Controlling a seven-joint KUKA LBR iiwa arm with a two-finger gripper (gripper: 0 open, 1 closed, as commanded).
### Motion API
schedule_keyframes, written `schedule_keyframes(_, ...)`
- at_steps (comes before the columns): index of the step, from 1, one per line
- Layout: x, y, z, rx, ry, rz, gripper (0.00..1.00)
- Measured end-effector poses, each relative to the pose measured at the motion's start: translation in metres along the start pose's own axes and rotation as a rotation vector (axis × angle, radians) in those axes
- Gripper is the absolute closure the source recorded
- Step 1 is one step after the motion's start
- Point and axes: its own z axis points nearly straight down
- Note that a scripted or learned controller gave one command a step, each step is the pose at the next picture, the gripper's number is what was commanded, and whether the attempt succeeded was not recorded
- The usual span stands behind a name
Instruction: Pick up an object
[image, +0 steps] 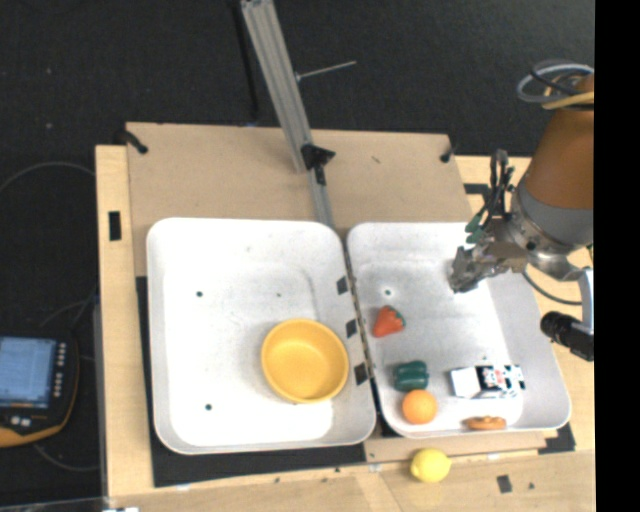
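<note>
The grey two-finger gripper (464, 275) is seen over the upper part of the right shallow white bin (420, 245); whether anything is grasped cannot be told. Below it, well apart, a small red pepper-like object (388, 322) lies near the bin's left wall. Further down are found a dark green object (409, 375), an orange ball (419, 407) and a white printed box (485, 381). A yellow plastic bowl (304, 359) sits in the left white bin (220, 270). A yellow lemon-like ball (430, 465) rests on the bench.
</note>
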Motion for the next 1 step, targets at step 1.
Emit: schedule_keyframes(1, 0.0468, 0.0139, 0.0038, 0.000, -0.001, 0.002, 1.00)
